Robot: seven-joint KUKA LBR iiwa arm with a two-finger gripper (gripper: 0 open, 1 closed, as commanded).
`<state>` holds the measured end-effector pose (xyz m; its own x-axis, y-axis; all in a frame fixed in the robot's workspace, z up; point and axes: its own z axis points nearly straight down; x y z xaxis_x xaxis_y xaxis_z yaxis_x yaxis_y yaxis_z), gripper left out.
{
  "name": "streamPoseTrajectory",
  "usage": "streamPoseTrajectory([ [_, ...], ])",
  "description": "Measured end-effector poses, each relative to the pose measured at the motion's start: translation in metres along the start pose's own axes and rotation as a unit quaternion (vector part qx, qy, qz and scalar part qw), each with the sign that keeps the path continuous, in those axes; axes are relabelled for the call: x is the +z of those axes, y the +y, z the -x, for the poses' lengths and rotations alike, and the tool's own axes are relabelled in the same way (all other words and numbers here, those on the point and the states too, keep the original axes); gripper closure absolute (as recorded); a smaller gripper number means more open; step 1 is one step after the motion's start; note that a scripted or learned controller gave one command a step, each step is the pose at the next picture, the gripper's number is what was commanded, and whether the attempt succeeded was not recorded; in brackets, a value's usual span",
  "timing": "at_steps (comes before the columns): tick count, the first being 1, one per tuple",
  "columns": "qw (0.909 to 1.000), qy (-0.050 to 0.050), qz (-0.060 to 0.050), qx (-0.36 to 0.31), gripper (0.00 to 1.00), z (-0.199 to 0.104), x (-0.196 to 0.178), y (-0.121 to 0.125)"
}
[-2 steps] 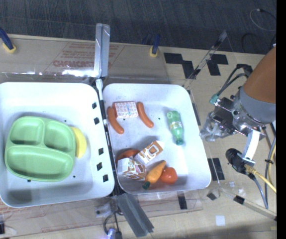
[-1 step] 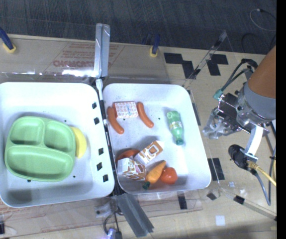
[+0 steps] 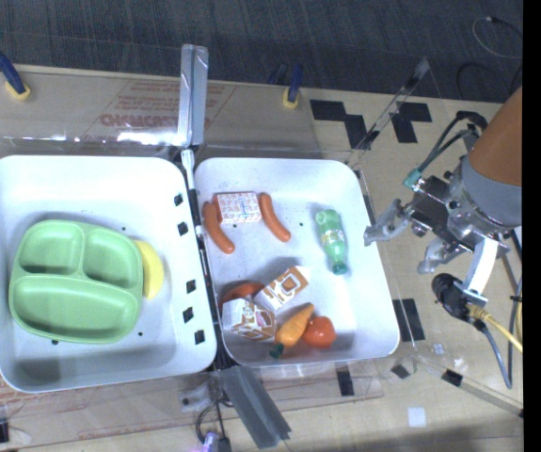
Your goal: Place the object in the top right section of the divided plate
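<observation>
- Currently parked at right edge of frame, outside both bins: gripper, fingers spread wide, nothing between them.
- Left bin: green divided plate, yellow banana touching its right rim.
- Right bin: two sausages, green bottle, small cartons, carrot, tomato.
</observation>
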<state>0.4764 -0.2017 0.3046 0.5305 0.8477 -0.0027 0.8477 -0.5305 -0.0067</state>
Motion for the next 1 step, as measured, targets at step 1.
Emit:
streamPoseTrajectory([
  [1,1.0,-0.002,-0.003,-0.004,1.0,-0.0008,-0.0074,0.0],
])
